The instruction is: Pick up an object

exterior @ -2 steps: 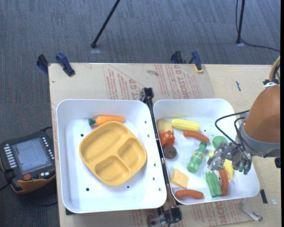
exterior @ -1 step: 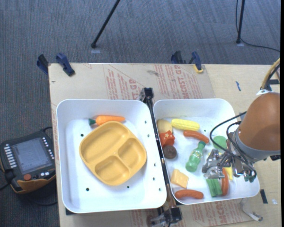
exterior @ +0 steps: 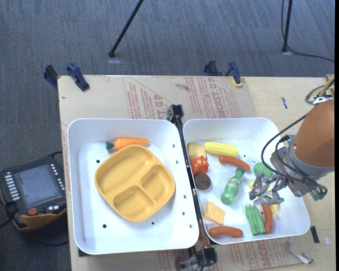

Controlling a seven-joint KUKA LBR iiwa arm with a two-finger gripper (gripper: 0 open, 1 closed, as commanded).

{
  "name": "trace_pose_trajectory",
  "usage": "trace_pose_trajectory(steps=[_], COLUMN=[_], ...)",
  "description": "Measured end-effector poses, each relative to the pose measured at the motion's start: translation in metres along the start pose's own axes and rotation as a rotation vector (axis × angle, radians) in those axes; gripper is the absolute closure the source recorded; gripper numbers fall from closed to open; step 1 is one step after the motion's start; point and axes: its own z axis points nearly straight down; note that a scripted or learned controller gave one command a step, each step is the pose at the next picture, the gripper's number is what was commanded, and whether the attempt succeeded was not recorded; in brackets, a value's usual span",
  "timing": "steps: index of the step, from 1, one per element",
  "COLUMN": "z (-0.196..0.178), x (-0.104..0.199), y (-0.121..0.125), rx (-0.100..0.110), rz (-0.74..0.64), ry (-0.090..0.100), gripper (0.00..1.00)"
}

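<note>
My gripper [exterior: 265,192] hangs low over the right side of the right bin [exterior: 246,123], open, with nothing visible between its fingers. Just below it lie a green pod [exterior: 252,219] and an orange carrot piece [exterior: 268,219]. A green bottle [exterior: 231,188] lies to its left and a green piece [exterior: 261,168] peeks out above it. Further left are a corn cob [exterior: 221,148], a red sausage [exterior: 234,162], a cheese wedge [exterior: 214,213] and another sausage [exterior: 226,231].
The left bin [exterior: 82,151] holds a yellow divided plate [exterior: 135,188] and a carrot [exterior: 130,143]. A red piece [exterior: 200,164], a brown disc [exterior: 202,180] and a pale potato [exterior: 194,150] sit along the right bin's left wall. A teach pendant [exterior: 31,191] lies off the bench.
</note>
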Motion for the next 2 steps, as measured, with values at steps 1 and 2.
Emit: trace_pose_trajectory(steps=[1, 2], z=[0.052, -0.036], x=[0.014, 0.011], y=[-0.035, 0.052], rx=[-0.001, 0.001], rz=[-0.600, -0.517], ry=[0.000, -0.002], gripper=[1.00, 1.00])
